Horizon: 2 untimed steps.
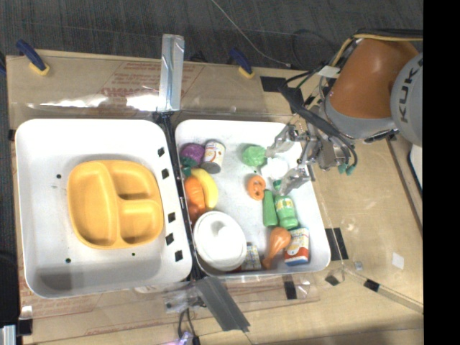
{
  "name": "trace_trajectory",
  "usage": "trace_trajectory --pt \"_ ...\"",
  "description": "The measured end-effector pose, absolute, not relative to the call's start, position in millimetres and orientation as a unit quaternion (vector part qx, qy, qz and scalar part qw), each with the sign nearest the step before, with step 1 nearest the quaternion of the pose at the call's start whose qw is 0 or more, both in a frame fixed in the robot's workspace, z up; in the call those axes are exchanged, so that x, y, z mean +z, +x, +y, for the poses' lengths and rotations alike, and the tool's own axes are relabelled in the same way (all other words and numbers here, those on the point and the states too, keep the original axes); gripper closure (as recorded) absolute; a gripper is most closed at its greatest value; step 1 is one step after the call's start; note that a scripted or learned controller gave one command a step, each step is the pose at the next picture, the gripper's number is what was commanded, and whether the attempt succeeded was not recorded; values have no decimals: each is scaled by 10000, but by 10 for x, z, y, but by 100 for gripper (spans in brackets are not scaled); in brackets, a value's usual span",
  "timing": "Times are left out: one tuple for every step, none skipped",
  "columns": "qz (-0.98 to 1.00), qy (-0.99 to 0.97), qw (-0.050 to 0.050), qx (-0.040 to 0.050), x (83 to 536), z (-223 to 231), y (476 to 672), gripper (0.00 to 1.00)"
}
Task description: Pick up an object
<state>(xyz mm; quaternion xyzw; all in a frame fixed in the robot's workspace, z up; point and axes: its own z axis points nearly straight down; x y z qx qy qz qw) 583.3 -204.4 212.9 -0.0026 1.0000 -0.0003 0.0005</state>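
My gripper (286, 162) hangs over the right side of the right bin (310, 192), its two fingers spread open with nothing between them. One fingertip sits near a green round toy (253, 154), the other near a small orange toy (256, 186). A white object (274, 169) lies right below the gap between the fingers. Just below them lie a green bottle (269, 208) and a green-labelled can (287, 212).
The right bin also holds a purple toy (191, 152), a small can (214, 152), a banana (206, 185), an orange toy (194, 194), a white bowl (220, 240), a carrot (277, 244) and a red can (299, 246). The left bin (36, 214) holds a yellow divided tray (115, 201).
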Motion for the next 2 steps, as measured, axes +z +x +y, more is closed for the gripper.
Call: trace_trajectory --pt "9950 -1003 -22 14 983 -2034 5997 0" --pt "9950 -1002 4 1 1012 -2044 6012 0"
